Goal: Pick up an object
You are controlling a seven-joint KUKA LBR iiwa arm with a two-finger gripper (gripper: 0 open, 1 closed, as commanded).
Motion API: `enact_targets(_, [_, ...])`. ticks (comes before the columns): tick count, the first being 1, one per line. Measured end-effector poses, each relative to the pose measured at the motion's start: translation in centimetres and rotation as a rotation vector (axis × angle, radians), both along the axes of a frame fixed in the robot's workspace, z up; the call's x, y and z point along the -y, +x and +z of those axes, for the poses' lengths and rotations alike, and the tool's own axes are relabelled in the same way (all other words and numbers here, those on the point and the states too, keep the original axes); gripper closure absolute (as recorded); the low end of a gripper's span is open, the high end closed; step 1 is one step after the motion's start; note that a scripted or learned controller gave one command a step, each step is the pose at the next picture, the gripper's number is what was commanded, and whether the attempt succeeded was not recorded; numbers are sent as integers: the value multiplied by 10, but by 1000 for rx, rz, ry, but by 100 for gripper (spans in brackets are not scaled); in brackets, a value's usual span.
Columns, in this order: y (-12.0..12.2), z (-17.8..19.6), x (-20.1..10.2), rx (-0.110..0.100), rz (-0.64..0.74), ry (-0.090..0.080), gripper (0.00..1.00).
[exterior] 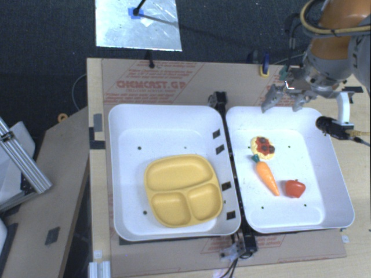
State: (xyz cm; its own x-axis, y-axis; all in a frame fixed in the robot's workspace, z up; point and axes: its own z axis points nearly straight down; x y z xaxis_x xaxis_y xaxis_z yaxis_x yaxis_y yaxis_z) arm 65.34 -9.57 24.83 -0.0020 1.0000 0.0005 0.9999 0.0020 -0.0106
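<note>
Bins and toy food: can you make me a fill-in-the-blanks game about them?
1. The yellow tray lies in the ____ bin.
2. The carrot lies between the pizza and the ____.
3. The tray has ____ compartments.
4. The gripper hangs over the right bin's ____ edge.

Missing words: left; tomato; three; far

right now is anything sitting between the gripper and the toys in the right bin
Nothing visible does. The gripper hangs above the right bin's far rim, and bare white floor separates it from the pizza toy, carrot and red pepper.
</note>
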Motion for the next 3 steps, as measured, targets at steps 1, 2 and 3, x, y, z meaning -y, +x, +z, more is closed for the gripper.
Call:
enact_targets(1, [2,8,0,13,2,-1,0])
enact_targets(2, [-2,-53,-4,8,0,-1,0])
enact_targets(3, [-2,-95,-6,9,0,-1,0])
